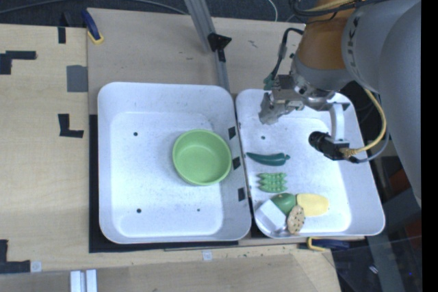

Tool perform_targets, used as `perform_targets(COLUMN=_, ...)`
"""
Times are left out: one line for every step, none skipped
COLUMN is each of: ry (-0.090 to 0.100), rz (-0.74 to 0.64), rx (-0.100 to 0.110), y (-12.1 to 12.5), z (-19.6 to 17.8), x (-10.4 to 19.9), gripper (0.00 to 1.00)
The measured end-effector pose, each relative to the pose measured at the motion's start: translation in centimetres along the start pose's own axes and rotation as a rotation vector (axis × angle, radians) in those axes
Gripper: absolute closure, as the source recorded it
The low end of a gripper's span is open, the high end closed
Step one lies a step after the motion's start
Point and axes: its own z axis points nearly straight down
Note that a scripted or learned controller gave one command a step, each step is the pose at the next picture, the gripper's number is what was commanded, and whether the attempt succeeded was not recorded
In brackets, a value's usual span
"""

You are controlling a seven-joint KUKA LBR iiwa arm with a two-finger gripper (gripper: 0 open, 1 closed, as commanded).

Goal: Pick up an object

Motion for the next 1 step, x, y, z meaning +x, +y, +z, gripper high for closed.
perform_targets(ry=-0.001, rz=0.000, rx=0.001, y=2.28, z=0.16, x=5.35, gripper=1.00)
